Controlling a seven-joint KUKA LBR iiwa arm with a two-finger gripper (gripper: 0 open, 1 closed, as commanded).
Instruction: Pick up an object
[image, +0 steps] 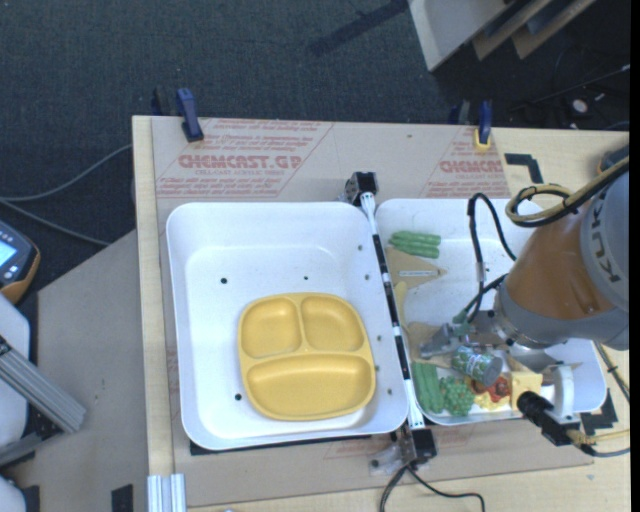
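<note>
- In the right bin, near its front edge: we see a heap of small toys, green, red and yellow.
- Gripper sits right over that heap, arm coming in from the right rim.
- We can't tell its finger state; clutter hides it.
- Nothing visibly held.
- A green piece lies at the back edge, long axis left-right, well apart from the gripper.
- Left bin: a yellow divided plate.

arm cropped (right edge)
</note>
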